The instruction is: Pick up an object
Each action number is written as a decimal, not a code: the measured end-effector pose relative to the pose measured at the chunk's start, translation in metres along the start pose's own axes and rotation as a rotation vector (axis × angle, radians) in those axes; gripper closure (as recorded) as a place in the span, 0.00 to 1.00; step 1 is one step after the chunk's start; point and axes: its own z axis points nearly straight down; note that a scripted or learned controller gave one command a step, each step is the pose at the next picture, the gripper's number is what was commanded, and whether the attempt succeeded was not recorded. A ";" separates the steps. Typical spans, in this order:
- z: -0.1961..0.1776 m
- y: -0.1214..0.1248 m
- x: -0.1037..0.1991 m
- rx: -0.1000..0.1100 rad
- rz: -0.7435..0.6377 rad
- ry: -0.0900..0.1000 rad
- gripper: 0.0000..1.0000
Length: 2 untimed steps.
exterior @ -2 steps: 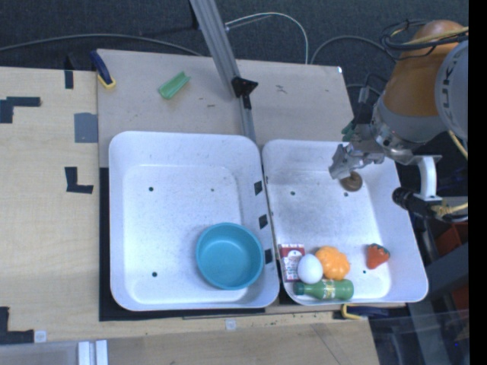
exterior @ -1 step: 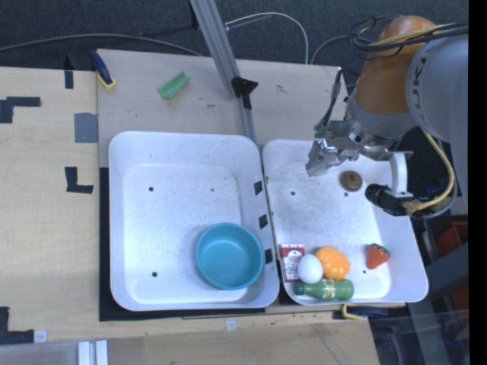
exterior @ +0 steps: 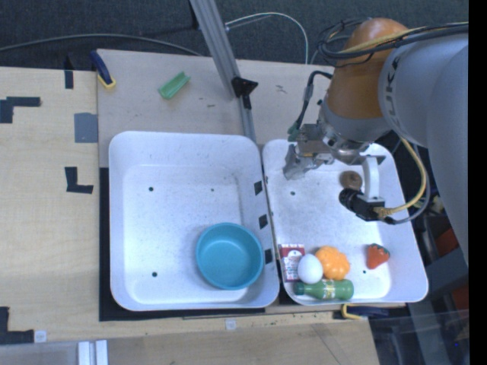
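Nearest us, along the bottom edge of the right bin [exterior: 403,280], we see a cluster of small things: a green bottle [exterior: 326,290] lying on its side, a white egg [exterior: 310,268] just above it, a red-and-white carton [exterior: 291,261] at the egg's left, and an orange fruit [exterior: 332,261] at its right. A strawberry [exterior: 377,255] sits a little apart, toward the bin's lower right. None of these is lifted; all rest on the bin floor.

In the left bin [exterior: 137,204], a blue bowl [exterior: 229,255] stands near the lower right corner.

Farther up, in the upper part of the right bin, we see the gripper [exterior: 295,167] hanging low over bare floor near the bin's left wall, well apart from the cluster. We cannot tell whether it is wide or narrow, and we see nothing in it. A small brown piece [exterior: 350,179] lies to its right.

Beyond the bins, a green block [exterior: 173,85] rests on the bench at the upper left.

We judge the pick not yet made: any object has still to be reached, gripped and raised.
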 end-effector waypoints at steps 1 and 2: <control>0.007 -0.001 0.056 0.000 -0.001 0.000 1.00; 0.011 0.004 0.108 -0.001 -0.001 0.000 1.00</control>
